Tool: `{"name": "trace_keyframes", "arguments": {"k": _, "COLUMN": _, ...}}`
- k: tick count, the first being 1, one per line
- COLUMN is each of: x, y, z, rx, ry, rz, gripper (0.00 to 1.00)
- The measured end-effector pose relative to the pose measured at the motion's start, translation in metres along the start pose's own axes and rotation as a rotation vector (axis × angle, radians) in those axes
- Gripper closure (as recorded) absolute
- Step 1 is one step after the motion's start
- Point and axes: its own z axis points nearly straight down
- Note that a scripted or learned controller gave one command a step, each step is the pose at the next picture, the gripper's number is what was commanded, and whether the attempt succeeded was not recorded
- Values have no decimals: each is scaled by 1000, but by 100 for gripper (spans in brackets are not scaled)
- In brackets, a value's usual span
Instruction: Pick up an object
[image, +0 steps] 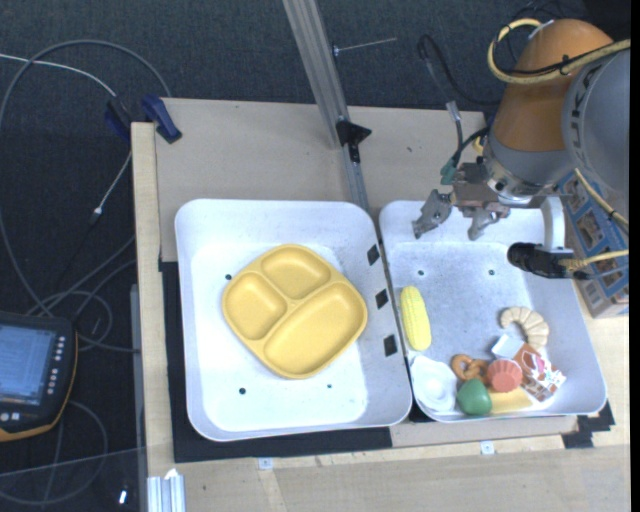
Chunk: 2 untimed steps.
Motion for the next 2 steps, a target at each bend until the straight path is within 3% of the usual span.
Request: {"name": "trace_keyframes", "arguments": {"k": 2, "x": -10, "y": -9, "z": 109, "rx": 1, "ry": 0, "rz": 2, "gripper": 0}}
